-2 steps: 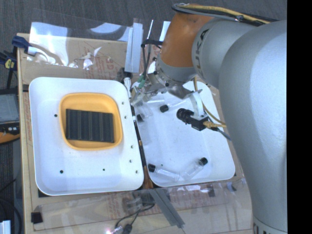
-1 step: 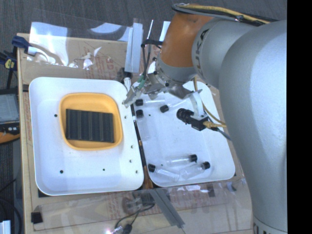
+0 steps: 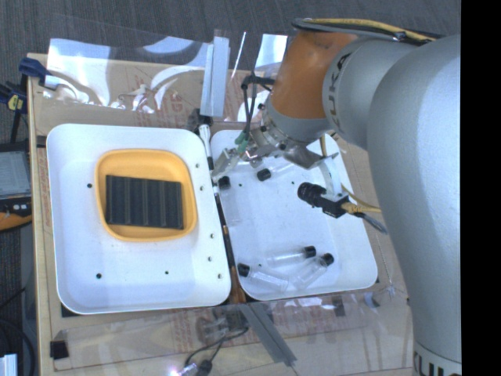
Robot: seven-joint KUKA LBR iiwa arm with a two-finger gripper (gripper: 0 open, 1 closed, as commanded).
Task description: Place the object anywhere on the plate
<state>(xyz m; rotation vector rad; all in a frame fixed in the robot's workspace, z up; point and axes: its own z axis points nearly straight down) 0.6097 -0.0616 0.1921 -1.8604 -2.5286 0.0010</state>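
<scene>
My gripper low over far end of right bin, near its left wall. Finger state: cannot tell, wrist in way. Clear black-capped vials lie near bin's front edge, well apart from me. Yellow plate with dark ribbed insert sits in left bin.

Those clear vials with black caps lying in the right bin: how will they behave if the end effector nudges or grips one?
The vials lie on their sides and look cylindrical, so a nudge would probably roll them. Their clear, smooth-looking walls suggest a slippery grip. They look small and likely light, easily knocked across the right bin.
</scene>
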